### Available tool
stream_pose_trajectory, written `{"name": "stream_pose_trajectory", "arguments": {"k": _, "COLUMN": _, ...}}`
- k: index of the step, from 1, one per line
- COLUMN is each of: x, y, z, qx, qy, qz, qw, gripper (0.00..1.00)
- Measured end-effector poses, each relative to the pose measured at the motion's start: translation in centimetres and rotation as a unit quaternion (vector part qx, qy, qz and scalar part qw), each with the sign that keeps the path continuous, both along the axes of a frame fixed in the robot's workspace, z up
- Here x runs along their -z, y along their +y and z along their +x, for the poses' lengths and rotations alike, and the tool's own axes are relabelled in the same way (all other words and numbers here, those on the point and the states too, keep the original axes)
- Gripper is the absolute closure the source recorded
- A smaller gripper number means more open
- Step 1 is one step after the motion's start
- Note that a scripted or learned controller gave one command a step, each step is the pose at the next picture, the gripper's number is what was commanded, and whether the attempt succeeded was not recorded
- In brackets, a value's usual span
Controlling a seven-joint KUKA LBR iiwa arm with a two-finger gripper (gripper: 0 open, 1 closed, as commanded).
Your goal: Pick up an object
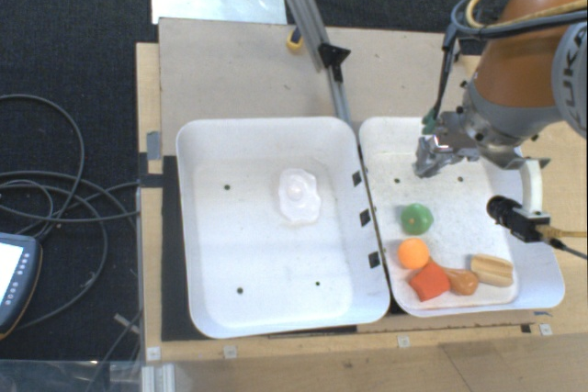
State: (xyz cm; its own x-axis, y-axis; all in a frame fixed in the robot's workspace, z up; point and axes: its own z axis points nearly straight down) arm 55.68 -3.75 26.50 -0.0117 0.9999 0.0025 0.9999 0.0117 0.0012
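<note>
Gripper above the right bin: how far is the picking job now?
Done: the arm has brought the gripper over the far part of the right bin. In hand: nothing is seen between its fingers. Left: the whole pick. The green object, orange ball, red piece and tan block lie on the bin floor, nearer the camera; a white object lies in the left bin.

Dark carpet floor [73,23], loose black cables [46,188], tan bench [230,69].
</note>
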Motion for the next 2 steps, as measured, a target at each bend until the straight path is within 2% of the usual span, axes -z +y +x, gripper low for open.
{"name": "stream_pose_trajectory", "arguments": {"k": 2, "x": 0.5, "y": 10.9, "z": -0.8, "qx": 0.001, "qy": 0.001, "qz": 0.0001, "qw": 1.0000, "gripper": 1.00}}
